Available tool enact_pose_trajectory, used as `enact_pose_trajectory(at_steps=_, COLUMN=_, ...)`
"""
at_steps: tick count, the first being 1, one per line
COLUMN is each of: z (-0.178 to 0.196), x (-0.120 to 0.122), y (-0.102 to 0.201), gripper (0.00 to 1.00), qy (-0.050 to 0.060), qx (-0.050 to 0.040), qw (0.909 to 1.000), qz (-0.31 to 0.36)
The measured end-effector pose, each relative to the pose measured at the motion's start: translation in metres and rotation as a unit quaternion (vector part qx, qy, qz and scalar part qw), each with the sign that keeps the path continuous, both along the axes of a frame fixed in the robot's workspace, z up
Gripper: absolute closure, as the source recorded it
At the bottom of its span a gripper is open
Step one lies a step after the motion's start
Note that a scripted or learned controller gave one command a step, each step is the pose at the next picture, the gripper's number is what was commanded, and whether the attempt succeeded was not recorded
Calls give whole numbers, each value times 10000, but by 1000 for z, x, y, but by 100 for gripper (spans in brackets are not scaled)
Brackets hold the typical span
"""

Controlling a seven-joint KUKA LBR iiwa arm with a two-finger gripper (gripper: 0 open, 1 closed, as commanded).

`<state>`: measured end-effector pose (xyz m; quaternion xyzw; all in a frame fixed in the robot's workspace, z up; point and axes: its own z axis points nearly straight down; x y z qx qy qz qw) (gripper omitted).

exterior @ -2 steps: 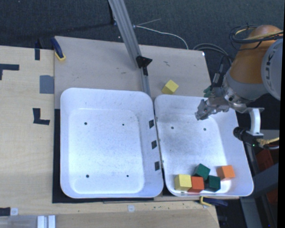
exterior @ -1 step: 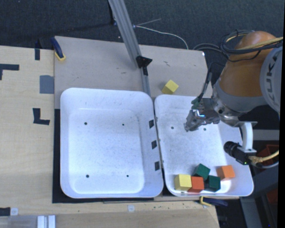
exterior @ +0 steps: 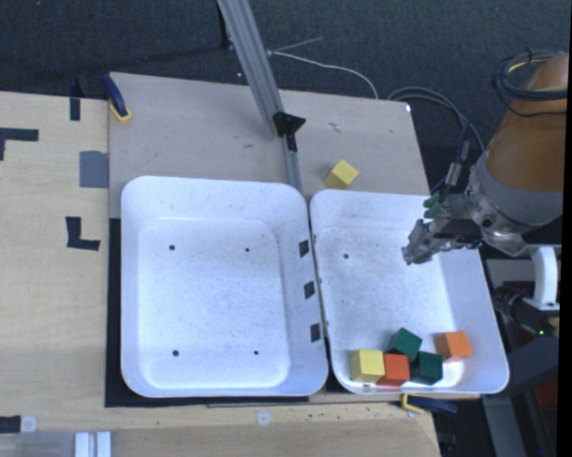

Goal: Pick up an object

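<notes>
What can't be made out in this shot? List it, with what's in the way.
- Gripper, camera view: small and dark, so the finger gap is unreadable.
- Green blocks, camera view: two or one, the orange block overlaps them.
- Arm, camera view: cut off by the right edge.

From my seat, the arm (exterior: 528,138) runs off the right edge, and the gripper (exterior: 418,248) is too blurred to read its fingers.
</notes>
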<state>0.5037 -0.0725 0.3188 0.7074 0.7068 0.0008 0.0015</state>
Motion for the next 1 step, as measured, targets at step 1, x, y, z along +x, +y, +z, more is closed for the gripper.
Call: enact_pose_trajectory(at_steps=1, z=41, x=1, y=13, gripper=100, qy=-1, qx=3, qw=10000, qz=20)
